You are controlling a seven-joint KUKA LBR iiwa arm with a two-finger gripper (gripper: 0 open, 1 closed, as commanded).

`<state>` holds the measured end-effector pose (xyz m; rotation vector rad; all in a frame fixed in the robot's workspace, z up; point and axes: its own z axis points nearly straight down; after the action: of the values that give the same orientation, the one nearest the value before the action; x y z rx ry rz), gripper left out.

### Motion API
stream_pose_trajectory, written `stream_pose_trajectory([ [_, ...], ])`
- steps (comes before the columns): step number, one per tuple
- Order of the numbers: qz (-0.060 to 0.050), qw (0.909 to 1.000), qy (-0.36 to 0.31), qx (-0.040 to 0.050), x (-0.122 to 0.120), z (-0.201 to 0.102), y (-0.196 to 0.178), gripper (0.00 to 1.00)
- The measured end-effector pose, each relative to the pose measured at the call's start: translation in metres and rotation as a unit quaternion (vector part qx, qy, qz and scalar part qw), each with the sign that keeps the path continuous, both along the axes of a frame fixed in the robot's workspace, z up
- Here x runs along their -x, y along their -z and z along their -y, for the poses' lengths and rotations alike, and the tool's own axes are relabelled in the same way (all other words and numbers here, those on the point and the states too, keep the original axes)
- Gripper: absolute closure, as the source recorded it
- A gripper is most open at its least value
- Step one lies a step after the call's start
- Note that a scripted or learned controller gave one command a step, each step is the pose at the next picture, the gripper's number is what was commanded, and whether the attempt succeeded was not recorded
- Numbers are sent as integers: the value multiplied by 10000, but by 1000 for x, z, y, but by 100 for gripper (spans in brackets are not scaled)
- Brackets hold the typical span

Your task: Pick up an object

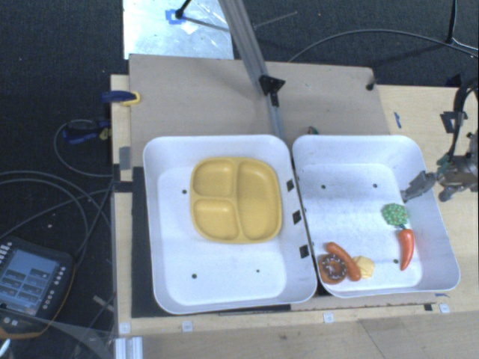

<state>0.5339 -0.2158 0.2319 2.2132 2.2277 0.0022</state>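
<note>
The right bin [352, 178] holds a green broccoli [394, 215], an orange carrot [406, 247], a red sausage [342, 260], a brown donut [330, 268] and a small yellow piece [364, 265], all near its front and right side. My gripper [429, 191] hangs over the bin's right rim, just above the broccoli. It is open, with nothing between its fingers. One grey finger [414, 187] points down-left toward the broccoli.
In the left bin [168, 275] sits a yellow divided plate [236, 199]. A slanted grey pole [247, 43] crosses the bench behind the bins. Cables and a control pendant [26, 275] lie on the floor at the left.
</note>
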Motion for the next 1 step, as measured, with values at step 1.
stream_pose_trajectory([
  [1, 1, 10000, 3, 0, 0, 0, 0, 0],
])
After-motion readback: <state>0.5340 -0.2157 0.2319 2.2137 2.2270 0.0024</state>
